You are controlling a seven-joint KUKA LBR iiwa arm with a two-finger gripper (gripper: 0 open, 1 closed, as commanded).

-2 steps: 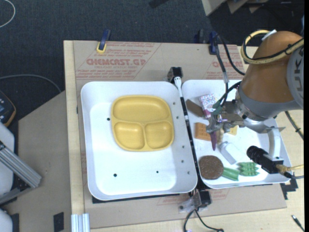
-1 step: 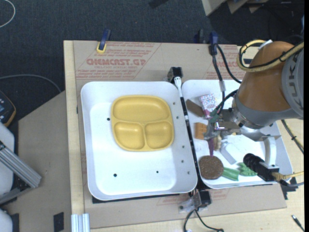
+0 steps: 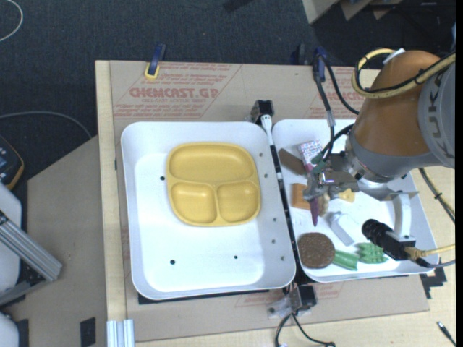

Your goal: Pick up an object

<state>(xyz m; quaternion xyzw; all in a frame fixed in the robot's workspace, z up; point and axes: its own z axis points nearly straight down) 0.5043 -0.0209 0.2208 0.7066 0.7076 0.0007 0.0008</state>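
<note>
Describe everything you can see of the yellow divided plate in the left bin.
The yellow divided plate lies flat, face up, in the upper middle of the left bin. It looks like smooth moulded plastic, rounded-rectangular, with one wide compartment at the far side and two smaller ones nearer the camera. Nothing touches it but the bin floor.

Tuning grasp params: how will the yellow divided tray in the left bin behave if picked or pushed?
The yellow divided tray looks like moulded plastic, so probably stiff and light for its size. It lies flat and wide in the left bin, so unlikely to roll or tip; a push would likely slide it. Its smooth rounded rim may be slippery.
</note>
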